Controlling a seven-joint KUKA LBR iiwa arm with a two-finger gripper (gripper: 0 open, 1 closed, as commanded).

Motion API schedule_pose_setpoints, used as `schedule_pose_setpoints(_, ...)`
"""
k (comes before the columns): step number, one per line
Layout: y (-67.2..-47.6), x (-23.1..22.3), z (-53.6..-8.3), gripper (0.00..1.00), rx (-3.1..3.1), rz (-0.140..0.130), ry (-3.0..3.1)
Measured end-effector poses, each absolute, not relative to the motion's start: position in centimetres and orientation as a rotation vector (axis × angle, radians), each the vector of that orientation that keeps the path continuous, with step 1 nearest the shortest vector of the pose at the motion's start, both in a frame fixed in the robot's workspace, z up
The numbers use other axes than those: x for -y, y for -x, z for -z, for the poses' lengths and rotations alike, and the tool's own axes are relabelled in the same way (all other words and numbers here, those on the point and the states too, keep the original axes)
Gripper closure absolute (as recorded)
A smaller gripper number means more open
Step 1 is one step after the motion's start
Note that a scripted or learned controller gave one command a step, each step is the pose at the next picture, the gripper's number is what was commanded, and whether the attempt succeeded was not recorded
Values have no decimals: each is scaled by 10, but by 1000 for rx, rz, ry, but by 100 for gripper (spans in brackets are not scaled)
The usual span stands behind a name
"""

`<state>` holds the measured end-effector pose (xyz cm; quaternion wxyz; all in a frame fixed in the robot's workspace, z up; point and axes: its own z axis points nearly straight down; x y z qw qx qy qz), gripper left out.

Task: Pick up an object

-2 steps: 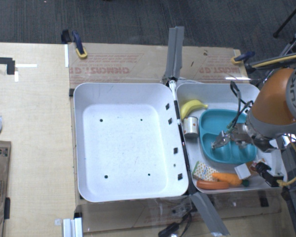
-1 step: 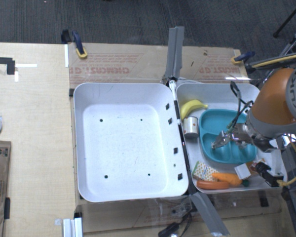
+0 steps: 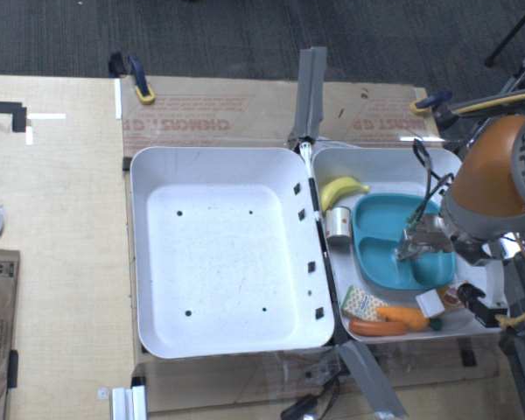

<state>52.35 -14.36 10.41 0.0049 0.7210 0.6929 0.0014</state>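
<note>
The gripper [image 3: 411,245] is seen low inside the right bin [image 3: 394,152], over the blue sectioned dish [image 3: 394,254], with the grey arm and its orange band [image 3: 499,169] reaching in from the right; whether anything is clasped cannot be told, since the tip is small and dark against the dish and is partly masked by cables. No object is named by the task, so the candidates are all taken to be those crowded in the right bin. The dish appears to be moulded plastic, smooth and glossy, with a raised rim and a divider; it is judged light and stiff but slippery, and would best be pinched across the rim or the divider wall rather than on its flat floor. A yellow banana [image 3: 341,190] lies just beside the dish at its upper left corner; it looks curved and probably a toy, so it is judged light and firm, best taken across its middle. A small metal can [image 3: 338,224] is set against the dish's left edge; it is judged rigid and slick, with curved walls that could roll out of a pinch. An orange carrot-like piece [image 3: 401,317] and a patterned packet [image 3: 360,302] lie along the near wall, the packet judged thin and pliable. The left bin [image 3: 138,234] is a shallow white tray with rounded corners and a speckled, matt floor.
</note>
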Motion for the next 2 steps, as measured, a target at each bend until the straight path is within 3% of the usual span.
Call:
schedule_pose_setpoints(1,-522,144,-102,0,-2173,1,-2261)
schedule_pose_setpoints(2,-522,144,-110,100,-2170,2,-2264)
